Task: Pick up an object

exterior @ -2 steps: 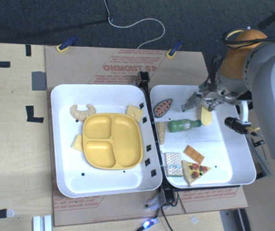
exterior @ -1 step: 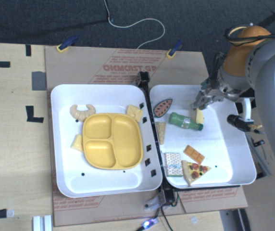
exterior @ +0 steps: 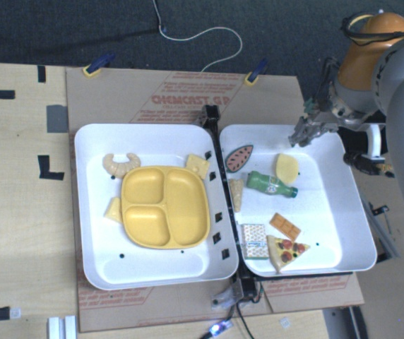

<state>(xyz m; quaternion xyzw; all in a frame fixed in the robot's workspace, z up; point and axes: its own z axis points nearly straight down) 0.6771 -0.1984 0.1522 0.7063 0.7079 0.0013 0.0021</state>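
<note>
My gripper (exterior: 299,137) hangs over the far right part of the right bin (exterior: 343,210), just above and right of a pale yellow cheese-like piece (exterior: 286,167). Nothing shows between its fingers. A green bottle (exterior: 271,183) lies beside the yellow piece. A watermelon slice (exterior: 238,157) rests at the bin's far left corner. Near the front lie a cracker (exterior: 284,226), a pizza slice (exterior: 285,251) and a small patterned card (exterior: 254,240). A pale wedge (exterior: 236,193) lies along the left wall.
The left bin (exterior: 92,210) holds a yellow divided plate (exterior: 165,207), a croissant-like piece (exterior: 121,163) and pale yellow chunks (exterior: 197,164) beside the plate. A divider with black clips (exterior: 220,189) separates the bins. A white cable (exterior: 202,37) lies behind on the dark floor.
</note>
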